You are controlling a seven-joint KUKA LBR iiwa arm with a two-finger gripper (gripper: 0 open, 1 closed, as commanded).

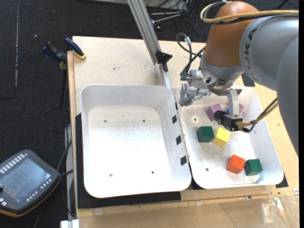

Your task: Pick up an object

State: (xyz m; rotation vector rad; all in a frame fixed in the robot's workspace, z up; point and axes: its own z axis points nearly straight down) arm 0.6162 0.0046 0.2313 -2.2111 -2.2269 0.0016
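Hanging over the far left corner of the right bin (268, 139), the gripper (189, 95) sits close to the rim that this bin shares with the left bin (85, 127). From where I stand I cannot tell whether it is open or closed, and nothing shows clamped in it. Just to its right, under the wrist, a purple block (213, 112) lies near the far edge, partly covered by the arm. Toward the near edge from there, a green block (205, 134) and a yellow block (221, 137) lie side by side, touching or almost so, around the bin's middle. A strip of bare white floor runs between them and the shared rim. Further on, in the near right corner, an orange block (235, 164) and a corner green block (253, 166) sit just beside each other, hard by the rim. A slanted metal post (145, 25) rises from the bench (114, 61) beyond the far ends of the bins, close beside the gripper. A blue clamp (64, 51) grips the bench's far left corner.
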